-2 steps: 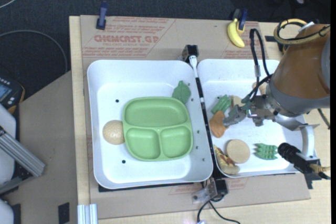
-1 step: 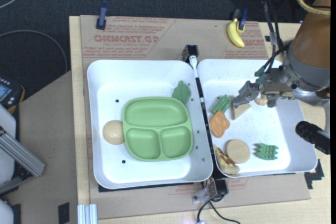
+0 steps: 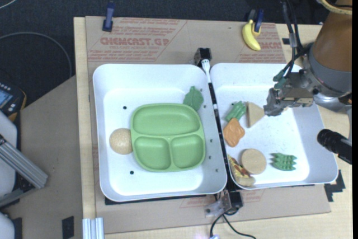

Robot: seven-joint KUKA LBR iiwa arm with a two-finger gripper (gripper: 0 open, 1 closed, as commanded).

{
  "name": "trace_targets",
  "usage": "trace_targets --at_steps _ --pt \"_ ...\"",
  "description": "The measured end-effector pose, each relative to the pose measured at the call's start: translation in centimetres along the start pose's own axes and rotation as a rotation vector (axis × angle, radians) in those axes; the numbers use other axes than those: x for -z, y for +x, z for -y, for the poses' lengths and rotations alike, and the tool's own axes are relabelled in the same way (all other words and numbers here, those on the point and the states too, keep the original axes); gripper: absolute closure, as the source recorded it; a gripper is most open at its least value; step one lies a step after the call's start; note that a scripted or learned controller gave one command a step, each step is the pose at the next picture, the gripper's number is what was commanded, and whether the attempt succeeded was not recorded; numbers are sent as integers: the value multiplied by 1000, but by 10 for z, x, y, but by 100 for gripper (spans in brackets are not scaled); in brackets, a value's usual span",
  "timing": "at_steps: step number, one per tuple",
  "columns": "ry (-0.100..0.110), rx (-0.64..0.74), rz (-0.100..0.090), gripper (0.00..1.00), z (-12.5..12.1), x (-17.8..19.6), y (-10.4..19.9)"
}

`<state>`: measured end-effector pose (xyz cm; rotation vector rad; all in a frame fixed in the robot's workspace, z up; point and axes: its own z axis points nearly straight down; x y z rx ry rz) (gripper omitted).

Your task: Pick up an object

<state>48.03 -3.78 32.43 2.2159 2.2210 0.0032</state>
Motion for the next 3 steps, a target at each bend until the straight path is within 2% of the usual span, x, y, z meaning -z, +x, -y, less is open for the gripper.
trace_targets --at_steps 1,2,3 --pt "-17 8 -6 100 -1 159 70" --pt "14 -11 0 100 2 58 -4" --pt "11 -9 -1 100 2 6 -61"
